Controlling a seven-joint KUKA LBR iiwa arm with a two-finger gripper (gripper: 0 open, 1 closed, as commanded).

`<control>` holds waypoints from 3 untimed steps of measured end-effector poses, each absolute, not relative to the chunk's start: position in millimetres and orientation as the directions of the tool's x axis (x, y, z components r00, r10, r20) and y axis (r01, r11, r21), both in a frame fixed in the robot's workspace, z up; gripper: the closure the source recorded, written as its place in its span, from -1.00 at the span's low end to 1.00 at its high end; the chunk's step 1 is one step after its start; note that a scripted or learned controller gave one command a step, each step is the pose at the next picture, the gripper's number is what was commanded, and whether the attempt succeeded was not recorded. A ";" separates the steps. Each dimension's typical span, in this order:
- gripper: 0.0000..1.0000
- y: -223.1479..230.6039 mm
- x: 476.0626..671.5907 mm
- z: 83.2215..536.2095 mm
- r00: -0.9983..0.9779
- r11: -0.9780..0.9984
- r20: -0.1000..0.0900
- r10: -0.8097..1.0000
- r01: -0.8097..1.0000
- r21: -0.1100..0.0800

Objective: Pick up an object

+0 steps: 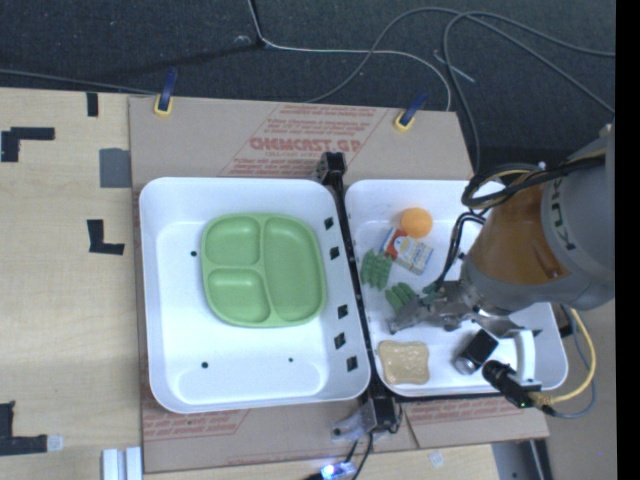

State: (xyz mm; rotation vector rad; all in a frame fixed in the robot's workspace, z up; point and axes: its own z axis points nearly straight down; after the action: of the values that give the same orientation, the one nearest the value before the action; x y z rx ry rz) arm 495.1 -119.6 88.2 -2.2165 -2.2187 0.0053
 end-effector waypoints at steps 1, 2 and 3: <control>1.00 -119.4 495.6 100.5 -0.001 0.001 0.002 1.000 1.000 -0.005; 1.00 -119.9 500.4 161.0 -0.001 0.001 0.000 1.000 1.000 0.001; 1.00 -115.1 508.0 206.7 -0.002 0.002 -0.001 1.000 1.000 0.003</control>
State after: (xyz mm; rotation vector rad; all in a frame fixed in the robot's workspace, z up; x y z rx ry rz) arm 508.0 -115.1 206.7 -2.2212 -2.2256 -0.0023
